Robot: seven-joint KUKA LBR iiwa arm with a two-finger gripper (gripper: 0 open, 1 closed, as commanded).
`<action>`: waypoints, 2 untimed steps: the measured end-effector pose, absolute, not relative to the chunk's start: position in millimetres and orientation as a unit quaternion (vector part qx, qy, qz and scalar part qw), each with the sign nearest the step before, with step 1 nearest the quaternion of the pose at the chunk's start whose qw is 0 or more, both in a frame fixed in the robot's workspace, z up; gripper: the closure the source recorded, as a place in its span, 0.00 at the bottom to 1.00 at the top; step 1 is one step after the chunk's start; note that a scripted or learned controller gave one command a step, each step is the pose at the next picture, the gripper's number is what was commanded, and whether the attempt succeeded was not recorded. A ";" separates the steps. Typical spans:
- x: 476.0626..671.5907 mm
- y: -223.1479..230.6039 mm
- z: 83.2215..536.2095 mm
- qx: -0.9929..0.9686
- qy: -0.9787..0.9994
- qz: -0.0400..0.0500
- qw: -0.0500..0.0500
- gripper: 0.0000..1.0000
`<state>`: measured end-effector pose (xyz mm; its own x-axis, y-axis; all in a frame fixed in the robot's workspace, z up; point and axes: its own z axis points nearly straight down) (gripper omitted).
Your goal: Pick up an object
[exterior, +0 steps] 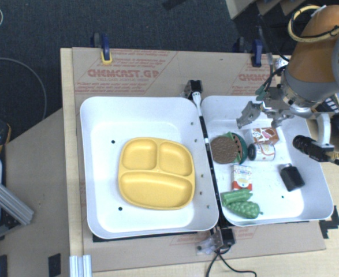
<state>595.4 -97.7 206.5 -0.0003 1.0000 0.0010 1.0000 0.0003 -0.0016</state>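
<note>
My gripper (pixel 265 115) hangs over the back of the right bin (pixel 316 203) with its two fingers spread apart and nothing between them. Just below it lies a white and red packet (pixel 265 143). A brown round toy burger (pixel 227 148) sits at the bin's left side. Below that rest a small red and white carton (pixel 242 178) and green pea pods (pixel 239 203). A black block (pixel 291 176) lies at the right of the bin.
The left bin (pixel 94 154) holds a yellow divided plate (pixel 156 173). A black clip (pixel 193 89) sits between the bins at the back. Blue clamps (pixel 104 46) stand on the bench's far edge. The arm's black attachment (pixel 310 146) juts over the right bin's right side.
</note>
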 end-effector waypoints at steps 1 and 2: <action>568.8 -96.4 110.8 -0.706 -0.708 -0.007 -0.011 0.00; 569.4 -99.7 121.8 -0.708 -0.706 -0.006 -0.015 1.00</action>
